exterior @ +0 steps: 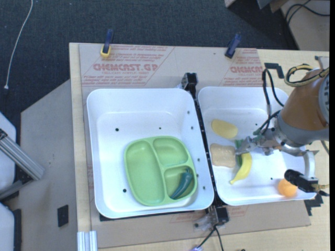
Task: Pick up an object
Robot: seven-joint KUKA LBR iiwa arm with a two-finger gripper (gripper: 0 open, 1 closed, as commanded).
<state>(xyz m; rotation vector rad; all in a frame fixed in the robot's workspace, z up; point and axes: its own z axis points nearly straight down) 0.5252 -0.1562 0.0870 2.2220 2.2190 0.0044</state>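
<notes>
- Right now the hand (245, 151) sits low in the right bin (251, 192), reaching in from the right; grey arm w/ orange band (306, 109) above it.
- Banana (242, 169) lies on the right bin floor, just left of bin centre. Long axis runs diagonal: lower tip points down-left toward the near-left corner, upper end points up-right, right under the hand.
- Hand tip is touching or just above the banana's upper end; can't tell which. Finger state: can't tell, too small and dark to read. Nothing visibly gripped between them.
- Tan bread-like piece (223, 156) lies just left of the banana, close to the divider betw. bins; looks to be touching or nearly so.
- Yellow oval item (224, 128) sits above the tan piece, toward the far side of the same bin, apart from the banana.
- Orange ball (287, 188) at the near-right corner of the right bin, well apart from the banana; a black part of the arm assy overlaps its top.
- Left bin (99, 140) holds a green divided plate (146, 174), three compartments. Dark green pepper-like item (182, 184) lies in the near-right compartment, long axis diagonal, tip down-left.
- Both bins rest on a cardboard-covered counter (157, 61); two blue clamps on its far edge.
</notes>
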